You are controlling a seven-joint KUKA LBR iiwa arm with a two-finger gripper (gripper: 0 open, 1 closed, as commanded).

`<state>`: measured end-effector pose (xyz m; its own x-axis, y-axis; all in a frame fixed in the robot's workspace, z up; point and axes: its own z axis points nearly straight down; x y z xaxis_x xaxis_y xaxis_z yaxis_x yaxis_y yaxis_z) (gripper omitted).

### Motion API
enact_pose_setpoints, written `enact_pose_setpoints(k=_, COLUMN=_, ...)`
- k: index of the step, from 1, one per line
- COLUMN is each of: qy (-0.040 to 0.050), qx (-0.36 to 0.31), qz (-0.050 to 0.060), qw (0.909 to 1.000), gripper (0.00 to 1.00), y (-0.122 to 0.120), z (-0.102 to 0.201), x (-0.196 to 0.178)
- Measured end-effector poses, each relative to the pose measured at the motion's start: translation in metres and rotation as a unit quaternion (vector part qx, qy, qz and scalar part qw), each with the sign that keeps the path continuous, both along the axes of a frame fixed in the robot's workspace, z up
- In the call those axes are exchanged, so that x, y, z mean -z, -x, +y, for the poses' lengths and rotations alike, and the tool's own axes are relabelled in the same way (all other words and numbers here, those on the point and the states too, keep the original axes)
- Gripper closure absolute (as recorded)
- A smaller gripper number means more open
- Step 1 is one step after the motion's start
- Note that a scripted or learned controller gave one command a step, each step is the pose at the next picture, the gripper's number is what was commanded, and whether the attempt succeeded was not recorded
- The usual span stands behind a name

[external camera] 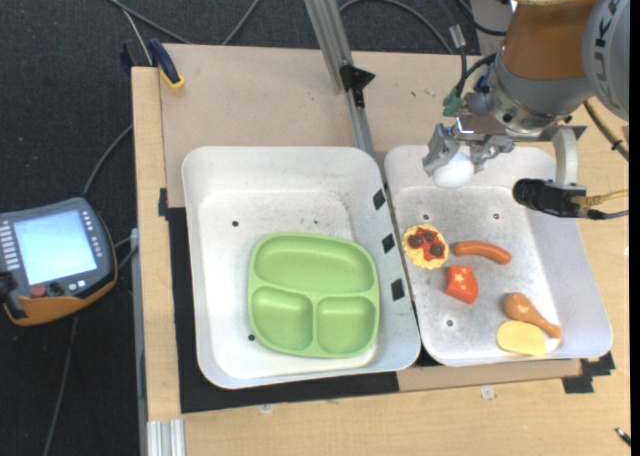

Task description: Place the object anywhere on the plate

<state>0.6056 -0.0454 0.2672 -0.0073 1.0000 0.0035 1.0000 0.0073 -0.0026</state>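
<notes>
White rounded object [453, 171], perhaps egg, clamped in gripper [455, 159]; green plate [313, 294] well left-below; no writing legible.

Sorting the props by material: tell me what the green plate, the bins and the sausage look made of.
Green plate: likely moulded plastic, matte, one even colour with soft rounded dividers. Left bin and right bin: thin formed white plastic by the look, scuffed and speckled dull. Sausage: probably plastic or rubber toy food, smooth with a slight sheen.
</notes>
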Motion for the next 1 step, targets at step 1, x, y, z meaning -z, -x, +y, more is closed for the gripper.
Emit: enact_pose_setpoints(k=1, qy=0.0000, qx=0.000, qz=0.000, qw=1.0000, gripper=1.00, y=0.0086, z=0.0587, x=0.0006)
